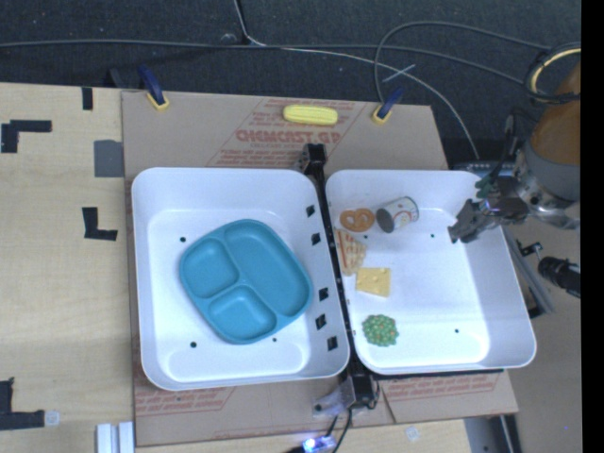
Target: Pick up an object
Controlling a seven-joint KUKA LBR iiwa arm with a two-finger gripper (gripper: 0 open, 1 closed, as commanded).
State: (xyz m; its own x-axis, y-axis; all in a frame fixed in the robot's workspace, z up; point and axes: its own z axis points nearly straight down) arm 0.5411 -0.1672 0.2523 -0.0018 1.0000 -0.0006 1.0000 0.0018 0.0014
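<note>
Robotics lab, cardboard-covered bench (pixel 264 140), clamps (pixel 156 92), trailing cables (pixel 415 41), two white bins (pixel 151 253)

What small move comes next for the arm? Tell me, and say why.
Probably travel left across the right bin toward the can. The gripper hangs near that bin's right edge with nothing between its fingers, and the can is the nearest object, lying apart from the pretzel.

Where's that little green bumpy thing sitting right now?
The green bumpy thing lies in the right bin, near its front-left corner, just below the yellow cheese wedge.
</note>
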